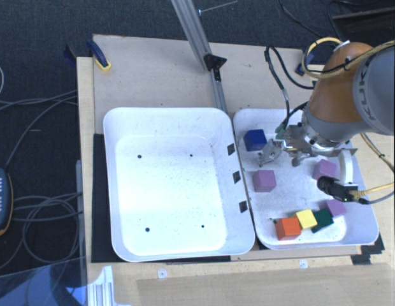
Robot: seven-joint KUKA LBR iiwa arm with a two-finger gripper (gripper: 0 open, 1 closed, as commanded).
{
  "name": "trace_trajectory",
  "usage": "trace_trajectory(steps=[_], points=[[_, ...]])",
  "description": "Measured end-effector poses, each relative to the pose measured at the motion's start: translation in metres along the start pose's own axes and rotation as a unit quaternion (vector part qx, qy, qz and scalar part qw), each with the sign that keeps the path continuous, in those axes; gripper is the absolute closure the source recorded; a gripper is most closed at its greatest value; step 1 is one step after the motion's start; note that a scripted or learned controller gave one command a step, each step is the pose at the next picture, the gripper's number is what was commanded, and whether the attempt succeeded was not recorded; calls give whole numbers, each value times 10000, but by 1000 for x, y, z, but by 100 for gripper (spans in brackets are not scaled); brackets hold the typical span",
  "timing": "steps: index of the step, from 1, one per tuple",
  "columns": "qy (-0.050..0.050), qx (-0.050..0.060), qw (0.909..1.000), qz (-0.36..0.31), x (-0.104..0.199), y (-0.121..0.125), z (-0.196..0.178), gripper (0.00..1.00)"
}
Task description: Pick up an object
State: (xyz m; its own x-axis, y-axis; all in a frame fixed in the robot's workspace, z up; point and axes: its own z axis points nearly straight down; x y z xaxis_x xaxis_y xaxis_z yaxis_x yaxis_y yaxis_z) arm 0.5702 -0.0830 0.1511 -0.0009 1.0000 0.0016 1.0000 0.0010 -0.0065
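Blocks lie in the right bin [357,234]: a blue cube [254,139] and a purple cube [264,180] closest to the claw [271,155], whose fingers stand apart and empty between the two. A sound grasp would centre over one cube, descend squarely, then close.

Wooden bench [153,75], blue clamp [99,54] (far-left corner), floor cables [32,107]

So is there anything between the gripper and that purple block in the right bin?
Nothing visible. The gripper hangs just above the purple block with bare bin floor between them; the blue block sits off to the far side.
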Motion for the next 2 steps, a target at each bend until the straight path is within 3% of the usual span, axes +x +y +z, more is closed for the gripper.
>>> trace_trajectory(steps=[1, 2], points=[[-1, 4, 10000, 3, 1, -1, 53, 0], [1, -40, 10000, 3, 1, 1, 39, 100]])
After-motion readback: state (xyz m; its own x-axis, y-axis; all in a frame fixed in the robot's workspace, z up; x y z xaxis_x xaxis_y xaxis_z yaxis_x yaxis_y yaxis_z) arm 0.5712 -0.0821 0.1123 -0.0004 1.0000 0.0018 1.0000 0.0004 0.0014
